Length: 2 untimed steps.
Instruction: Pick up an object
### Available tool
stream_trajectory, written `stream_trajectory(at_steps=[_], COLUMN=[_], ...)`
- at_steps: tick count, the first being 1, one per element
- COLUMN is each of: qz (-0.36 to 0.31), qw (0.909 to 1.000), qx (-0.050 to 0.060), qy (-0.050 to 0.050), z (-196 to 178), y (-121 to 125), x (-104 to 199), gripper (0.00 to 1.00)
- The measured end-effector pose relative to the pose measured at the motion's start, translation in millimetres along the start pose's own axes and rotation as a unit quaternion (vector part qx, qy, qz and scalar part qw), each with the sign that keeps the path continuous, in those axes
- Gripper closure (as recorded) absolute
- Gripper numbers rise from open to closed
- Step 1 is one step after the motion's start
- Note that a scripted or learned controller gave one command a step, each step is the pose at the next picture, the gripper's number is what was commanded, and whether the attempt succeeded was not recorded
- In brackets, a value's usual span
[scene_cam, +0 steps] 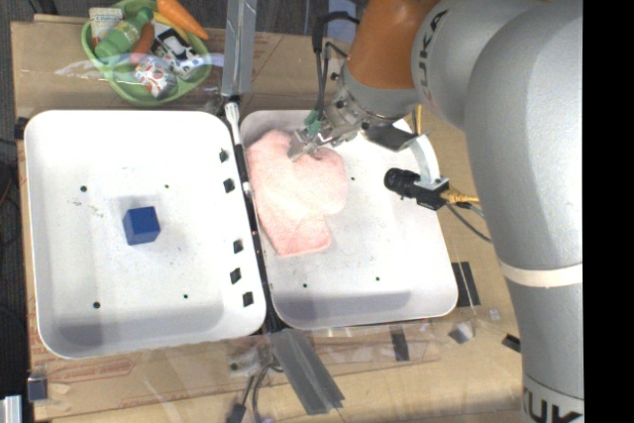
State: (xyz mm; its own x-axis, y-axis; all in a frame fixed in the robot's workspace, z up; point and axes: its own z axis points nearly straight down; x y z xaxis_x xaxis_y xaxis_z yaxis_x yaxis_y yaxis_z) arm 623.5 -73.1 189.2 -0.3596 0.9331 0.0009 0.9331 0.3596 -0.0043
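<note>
A green bowl full of toy food, a carrot among it, sits on the worktop behind the left bin; inside that bin a small blue cube rests alone, left of centre; the right bin holds a pale pink cloth, soft and rumpled, spread flat along the bin's left half with a folded lower edge, its surface faintly mottled; the claw hangs at the cloth's upper edge, touching or just above the fabric, and whether its tips are spread or pressed together I cannot tell; the grey arm with its orange band fills the right side, over the bin's far corner
</note>
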Motion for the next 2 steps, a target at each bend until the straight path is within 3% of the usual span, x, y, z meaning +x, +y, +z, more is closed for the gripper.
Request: stream_trajectory(at_steps=[1,2], qz=[-0.114,-0.063], qw=[0.9935,0.998], qx=[0.0,0.001], qy=[0.0,0.0], z=[-50,-27], y=[26,3], x=[-27,-85], gripper=[1.0,1.0])
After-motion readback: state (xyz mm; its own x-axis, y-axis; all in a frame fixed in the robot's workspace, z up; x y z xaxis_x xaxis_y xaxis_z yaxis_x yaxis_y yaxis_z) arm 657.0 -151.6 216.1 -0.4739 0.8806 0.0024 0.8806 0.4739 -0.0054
